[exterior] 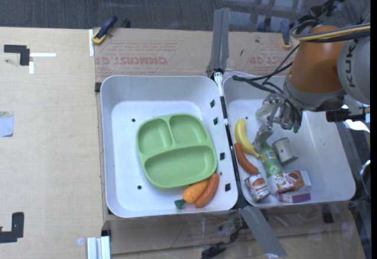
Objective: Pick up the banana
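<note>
The yellow banana (pixel 242 136) lies in the right bin (pixel 330 193), near its left wall, curving down toward a red hot dog (pixel 246 159). My gripper (pixel 264 132) hangs over the right bin just to the right of the banana, close to its lower end and above a green bottle (pixel 270 160). The metal fingers point down and left. Nothing shows between them.
The right bin also holds a small can (pixel 284 150), a red-labelled tin (pixel 257 186), a snack pack (pixel 290 181) and a purple box (pixel 294 197). The left bin (pixel 118 134) holds a green divided plate (pixel 175 150), a carrot (pixel 193 192) and a sausage (pixel 207 189).
</note>
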Robot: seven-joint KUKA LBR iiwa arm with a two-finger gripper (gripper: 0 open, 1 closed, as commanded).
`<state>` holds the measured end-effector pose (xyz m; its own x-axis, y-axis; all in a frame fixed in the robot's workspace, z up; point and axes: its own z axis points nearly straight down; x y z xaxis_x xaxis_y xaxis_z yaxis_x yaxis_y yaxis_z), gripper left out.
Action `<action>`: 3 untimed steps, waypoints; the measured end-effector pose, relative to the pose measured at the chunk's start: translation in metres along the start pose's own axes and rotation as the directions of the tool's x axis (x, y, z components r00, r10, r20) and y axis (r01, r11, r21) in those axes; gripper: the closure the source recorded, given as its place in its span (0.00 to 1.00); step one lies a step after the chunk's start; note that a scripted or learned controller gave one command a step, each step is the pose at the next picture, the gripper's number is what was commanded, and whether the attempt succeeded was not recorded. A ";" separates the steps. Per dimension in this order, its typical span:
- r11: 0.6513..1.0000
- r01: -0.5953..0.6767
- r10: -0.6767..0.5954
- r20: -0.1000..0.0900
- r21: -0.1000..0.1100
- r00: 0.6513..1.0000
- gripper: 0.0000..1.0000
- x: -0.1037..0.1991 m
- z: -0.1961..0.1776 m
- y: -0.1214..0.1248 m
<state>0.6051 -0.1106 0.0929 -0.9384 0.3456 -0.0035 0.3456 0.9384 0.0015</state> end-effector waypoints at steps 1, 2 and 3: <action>0.886 0.464 -0.464 0.003 -0.001 0.886 0.00 -0.024 -0.001 0.023; 0.767 0.642 -0.642 0.004 0.000 0.767 0.00 -0.057 -0.001 0.006; 0.766 0.642 -0.642 0.004 0.000 0.766 0.00 -0.057 -0.001 0.006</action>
<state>0.6605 -0.1251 0.0940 -0.9411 -0.3381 -0.0076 -0.3381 0.9411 -0.0011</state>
